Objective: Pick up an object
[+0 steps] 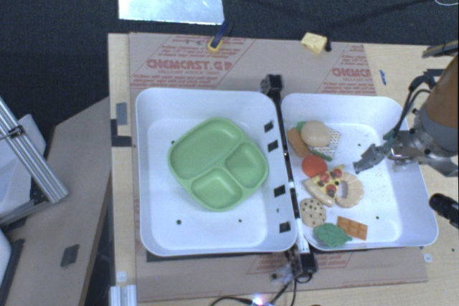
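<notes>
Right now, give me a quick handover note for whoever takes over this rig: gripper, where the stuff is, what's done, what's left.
Gripper: over the right bin, fingers open, holding nothing.
Toy food sits clustered at that bin's left side: burger, tomato, pizza slice, cookie, green leaf, orange cracker.
Left bin holds the green divided plate.
Done: nothing picked yet.
Left: descend on one item, probably the pizza slice nearest the fingers, close and lift.

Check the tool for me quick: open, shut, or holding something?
Tool: open, nothing between its fingers, poised over the right bin just right of the toy food.
</notes>
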